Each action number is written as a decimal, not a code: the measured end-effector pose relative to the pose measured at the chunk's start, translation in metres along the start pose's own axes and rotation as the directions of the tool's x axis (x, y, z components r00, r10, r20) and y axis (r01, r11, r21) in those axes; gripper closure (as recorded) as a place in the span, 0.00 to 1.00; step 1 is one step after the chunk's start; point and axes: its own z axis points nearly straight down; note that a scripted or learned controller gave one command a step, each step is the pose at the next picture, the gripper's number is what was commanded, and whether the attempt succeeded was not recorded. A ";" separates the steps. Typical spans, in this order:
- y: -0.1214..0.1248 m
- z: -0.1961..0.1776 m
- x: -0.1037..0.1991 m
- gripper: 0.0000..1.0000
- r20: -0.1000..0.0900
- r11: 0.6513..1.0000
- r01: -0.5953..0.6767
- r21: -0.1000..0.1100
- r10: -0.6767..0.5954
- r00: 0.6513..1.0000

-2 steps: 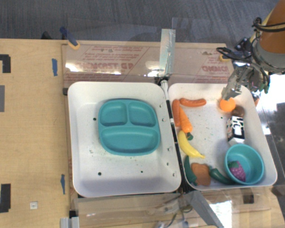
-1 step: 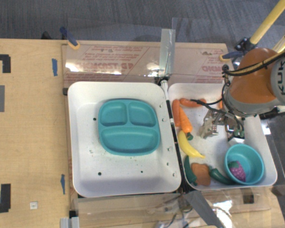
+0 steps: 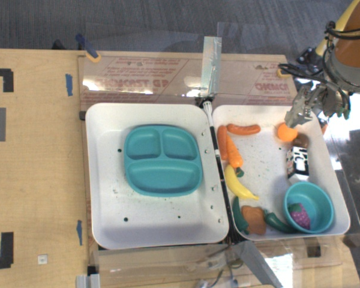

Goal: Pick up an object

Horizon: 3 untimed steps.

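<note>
My gripper [image 3: 309, 116] hangs over the back right corner of the right bin [image 3: 270, 161], open, with nothing between its fingers. An orange ball [image 3: 286, 132] lies just below and left of it, apart from it. A black and white carton [image 3: 297, 161] sits in front of the ball. Along the bin's left side lie a red sausage [image 3: 243, 129], a carrot [image 3: 233, 152] and a yellow banana [image 3: 240, 185]. At the front right stands a teal bowl [image 3: 309, 205] holding purple grapes [image 3: 299, 215]. A brown piece [image 3: 254, 219] and a green piece [image 3: 279, 223] rest near the front wall.
The left bin [image 3: 102, 179] holds a teal divided plate [image 3: 163, 161]. A metal post [image 3: 212, 65] rises at the back between the bins. A clear sheet [image 3: 144, 77] lies behind them, and a wooden board [image 3: 33, 161] spreads to the left.
</note>
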 end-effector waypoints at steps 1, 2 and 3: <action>-0.049 0.139 0.064 1.00 -0.014 1.000 0.024 -0.001 -0.024 1.000; -0.048 0.138 0.062 0.00 -0.011 1.000 0.024 -0.003 -0.024 1.000; -0.033 0.148 0.007 0.00 -0.014 1.000 -0.007 -0.001 0.007 1.000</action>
